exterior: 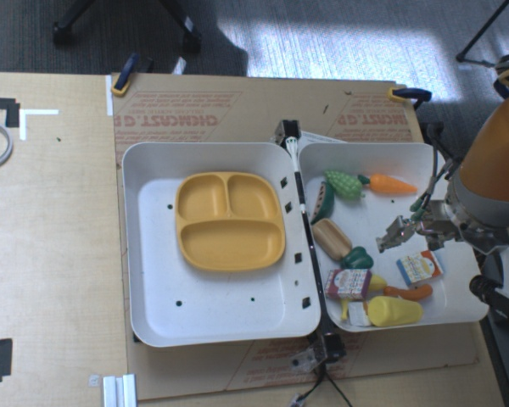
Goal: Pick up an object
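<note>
Grey carpet (339, 49) takes a bright patch of light beyond the pale wooden bench (51, 253).

Left bin (144, 253): one yellow divided plate (231, 221), three compartments, lying flat near the bin's middle.

Right bin (458, 312): toy carrot (392, 185) by the far wall, green leafy piece (343, 184) just beside it; tan bread-like roll (332, 238); small white carton (419, 268); purple-labelled packet (349, 283); yellow bottle (394, 312) near the front wall.

Pincer (400, 232): above the right bin, between roll and carton, nothing between its fingers.

Counter (51, 253): pale wood, cardboard under both bins.
</note>
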Robot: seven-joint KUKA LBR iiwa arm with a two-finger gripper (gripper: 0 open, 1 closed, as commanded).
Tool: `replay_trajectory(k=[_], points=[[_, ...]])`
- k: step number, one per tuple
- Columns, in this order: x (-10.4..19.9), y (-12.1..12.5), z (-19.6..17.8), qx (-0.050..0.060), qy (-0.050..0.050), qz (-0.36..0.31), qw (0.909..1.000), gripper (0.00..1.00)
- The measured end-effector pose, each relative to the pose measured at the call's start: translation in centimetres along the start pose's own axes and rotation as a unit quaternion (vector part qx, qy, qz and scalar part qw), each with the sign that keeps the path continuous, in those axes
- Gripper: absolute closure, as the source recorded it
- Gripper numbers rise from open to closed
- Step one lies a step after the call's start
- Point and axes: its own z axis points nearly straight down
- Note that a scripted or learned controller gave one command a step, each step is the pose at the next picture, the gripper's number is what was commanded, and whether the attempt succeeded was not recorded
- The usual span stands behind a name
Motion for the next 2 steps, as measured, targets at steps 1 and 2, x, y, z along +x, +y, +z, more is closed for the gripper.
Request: replay_trajectory(k=[1, 2], points=[[-1.0, 7.5, 7.7, 0.0, 0.0, -0.075, 0.9972, 0.0], [1.8, 13.4, 10.8, 0.0, 0.0, -0.109, 0.9941, 0.0]])
